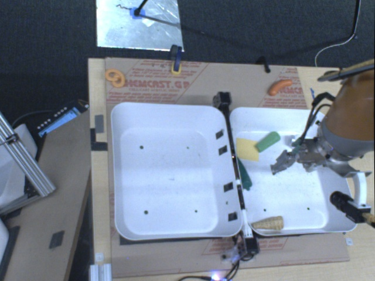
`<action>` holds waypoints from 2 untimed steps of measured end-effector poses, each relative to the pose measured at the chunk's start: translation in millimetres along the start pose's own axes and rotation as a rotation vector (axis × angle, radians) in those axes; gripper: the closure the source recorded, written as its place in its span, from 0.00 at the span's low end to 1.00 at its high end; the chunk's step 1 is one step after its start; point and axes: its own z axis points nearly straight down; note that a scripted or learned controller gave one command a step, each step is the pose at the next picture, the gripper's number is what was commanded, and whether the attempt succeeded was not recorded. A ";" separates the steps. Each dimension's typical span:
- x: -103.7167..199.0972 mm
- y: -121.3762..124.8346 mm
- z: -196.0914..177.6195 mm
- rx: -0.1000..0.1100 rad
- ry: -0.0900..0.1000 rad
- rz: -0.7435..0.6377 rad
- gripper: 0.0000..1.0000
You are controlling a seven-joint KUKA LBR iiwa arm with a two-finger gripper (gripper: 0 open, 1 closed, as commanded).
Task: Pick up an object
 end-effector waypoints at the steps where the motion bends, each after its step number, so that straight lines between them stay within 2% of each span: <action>1: 0.2 1.2 -11.0 -0.003 0.000 -0.003 1.00; 2: -23.0 -8.2 -141.6 -0.015 -0.005 0.000 1.00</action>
